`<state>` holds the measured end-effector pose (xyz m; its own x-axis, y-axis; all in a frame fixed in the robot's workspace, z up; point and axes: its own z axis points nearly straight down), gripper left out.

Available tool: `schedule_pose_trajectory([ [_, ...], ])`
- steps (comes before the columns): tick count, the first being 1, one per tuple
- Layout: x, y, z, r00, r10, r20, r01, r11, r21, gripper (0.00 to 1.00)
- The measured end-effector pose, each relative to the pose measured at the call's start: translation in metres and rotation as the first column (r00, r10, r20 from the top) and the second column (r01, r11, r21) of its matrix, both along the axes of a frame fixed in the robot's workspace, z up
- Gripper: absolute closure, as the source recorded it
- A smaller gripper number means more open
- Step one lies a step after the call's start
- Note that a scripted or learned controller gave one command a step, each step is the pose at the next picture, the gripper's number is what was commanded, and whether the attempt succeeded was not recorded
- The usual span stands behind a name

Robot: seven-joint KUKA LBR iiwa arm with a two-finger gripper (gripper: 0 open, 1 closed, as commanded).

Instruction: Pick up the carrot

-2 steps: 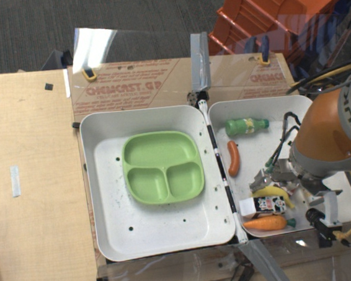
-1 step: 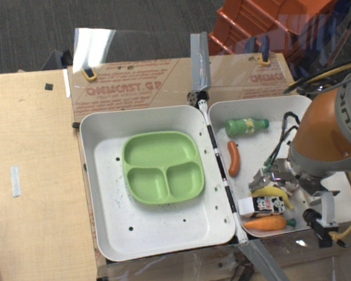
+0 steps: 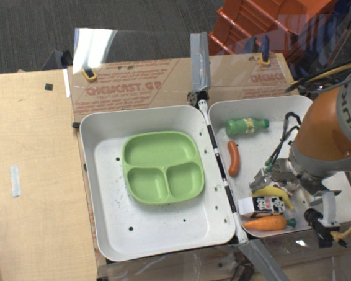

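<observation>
The orange carrot [image 3: 266, 224] lies flat against the front wall of the right bin [image 3: 265, 105], with a green stub at its right end. My gripper [image 3: 278, 179] hangs over the middle of that bin, a short way above and behind the carrot, just over a yellow banana [image 3: 273, 191]. The arm's orange band and grey wrist cover the bin's right half and hide the fingertips.
A small black-and-white carton [image 3: 264, 205] lies between the banana and the carrot. A green bottle [image 3: 246, 125] and a red sausage [image 3: 233, 157] lie further back in the right bin. The left bin [image 3: 109, 225] holds a green divided plate [image 3: 163, 167].
</observation>
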<state>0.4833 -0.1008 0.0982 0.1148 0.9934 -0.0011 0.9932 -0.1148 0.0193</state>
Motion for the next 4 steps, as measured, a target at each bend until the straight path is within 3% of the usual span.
schedule_pose_trajectory([
  [1, 0.000, -0.003, 0.009, 1.000, -0.005, 0.001, 0.005, 1.000, -0.004, 1.00],
  [2, 0.000, -0.003, 0.009, 1.000, -0.005, -0.001, 0.005, 1.000, -0.004, 0.00],
  [3, 0.003, -0.005, -0.002, 0.999, -0.036, -0.010, 0.036, 0.999, 0.002, 0.00],
  [4, 0.067, 0.001, -0.001, 0.999, -0.049, -0.004, 0.049, 0.999, -0.002, 0.00],
])
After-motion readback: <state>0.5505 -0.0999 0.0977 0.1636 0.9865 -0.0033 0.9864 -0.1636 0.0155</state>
